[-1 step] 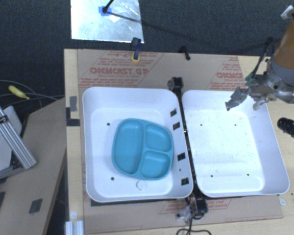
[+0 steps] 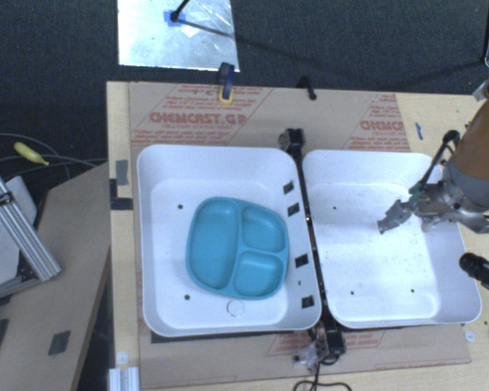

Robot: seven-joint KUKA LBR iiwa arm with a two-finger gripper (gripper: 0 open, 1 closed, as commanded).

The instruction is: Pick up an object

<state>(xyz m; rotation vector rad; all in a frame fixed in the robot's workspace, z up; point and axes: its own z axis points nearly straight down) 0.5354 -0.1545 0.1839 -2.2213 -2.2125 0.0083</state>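
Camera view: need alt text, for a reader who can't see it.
A blue divided plate lies in the left white bin, while the grey arm's hand hangs over the right white bin from the right, holding nothing visible. Both bins sit side by side on a bench covered with printed board.

The brown sheet (image 2: 253,108) that covers the table under the two white bins has red letters printed on it. Behind the left bin (image 2: 159,169) the letters look like "CHEMCAST GP". Behind the right bin (image 2: 391,163) the same red letters show again, but they are tilted and too blurry to read. Smaller red lines sit near both words and cannot be read.
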